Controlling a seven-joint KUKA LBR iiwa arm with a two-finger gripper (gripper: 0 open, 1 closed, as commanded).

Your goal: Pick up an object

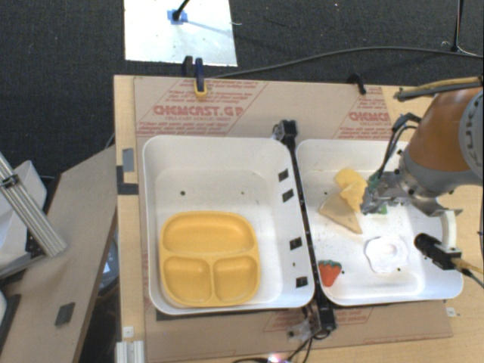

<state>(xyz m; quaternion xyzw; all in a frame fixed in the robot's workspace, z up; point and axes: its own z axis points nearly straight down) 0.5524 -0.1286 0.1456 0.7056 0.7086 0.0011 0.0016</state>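
Yellow object (351,187) lies in the right bin (431,282), touching a tan wedge (342,212). The pincer (373,201), grip unclear, crowds it. One strawberry (330,271), one white disc (383,253); one yellow tray (211,258) left.

two white bins (219,153), one yellow tray (210,259)

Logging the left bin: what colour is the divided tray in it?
Yellow; the divided tray shows best in the camera view.
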